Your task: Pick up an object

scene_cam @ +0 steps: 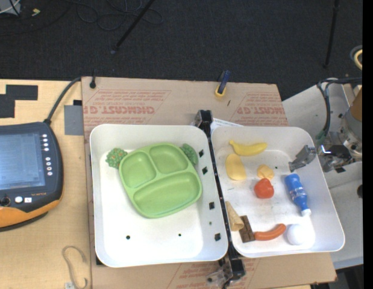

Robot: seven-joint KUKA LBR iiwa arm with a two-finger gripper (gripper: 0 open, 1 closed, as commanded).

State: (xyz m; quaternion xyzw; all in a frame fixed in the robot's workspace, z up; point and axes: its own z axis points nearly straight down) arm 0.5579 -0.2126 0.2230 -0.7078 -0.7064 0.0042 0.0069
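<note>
Here, the things to pick from all lie in the right bin [331, 191], right of the frame's centre. A blue bottle [296, 192] with a white cap lies slanted near the bin's right wall. Left of it sit a red tomato-like piece [264, 189] and, touching it from above, a small yellow block [266, 173]. Further up lie a yellow banana [247, 148] and a pale yellow pear-like shape [235, 167]. Along the lower edge rest a white ball [296, 235], a red sausage [270, 233] and a brown wooden piece [238, 223] against the divider.

The gripper [304, 157] hangs at the bin's upper right rim, just above the bottle; it is small and blurred, so whether its jaws are apart cannot be told, and nothing shows between them. The arm behind it is cut off at the right edge.

The left bin [108, 233] holds a green divided tray [159, 178]. At the far left a tablet-like controller [23, 167] sits on the bench.
</note>
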